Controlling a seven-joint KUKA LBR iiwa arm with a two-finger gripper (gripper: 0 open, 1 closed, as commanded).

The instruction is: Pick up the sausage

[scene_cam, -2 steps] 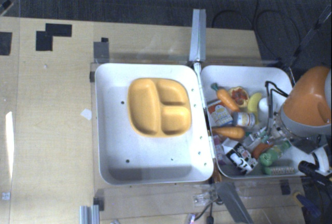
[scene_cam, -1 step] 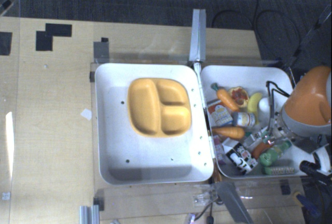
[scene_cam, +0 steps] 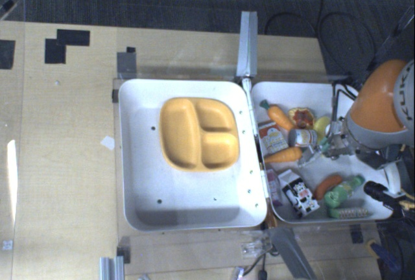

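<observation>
1. As the arm (scene_cam: 382,107) reaches in from the right, its grey body and orange band hang over the right bin (scene_cam: 324,87), which holds all the loose items; the reach is plainly directed at that bin because the target lies there.
2. The gripper (scene_cam: 324,146) sits low near the middle of the right bin, just beside a small silver can (scene_cam: 302,137) and the end of a carrot (scene_cam: 283,156). Whether it is parted or closed I cannot tell; the metalwork blurs into the clutter. Nothing is seen held.
3. The sausage (scene_cam: 328,185), a short reddish-orange piece, lies on the bin floor toward the near side, below the gripper and apart from it. It rests touching or almost touching a green vegetable (scene_cam: 342,194) on its right; a black-and-white carton (scene_cam: 302,197) lies near on its left.
4. Other contents noted: a second carrot (scene_cam: 280,117) toward the far left corner, a red-and-white item (scene_cam: 301,118) beside it, a yellow piece (scene_cam: 321,124), and a small packet (scene_cam: 273,140) against the left wall.
5. The left bin (scene_cam: 139,162) bears a yellow divided tray (scene_cam: 198,133), set upright, well apart from the work.
6. Judgement: the pick is not yet made. The gripper stands nearer the can and carrot than the sausage, so it would need to shift toward the near side and descend. The crowding green vegetable is the chief risk of a fouled or mistaken grasp.
</observation>
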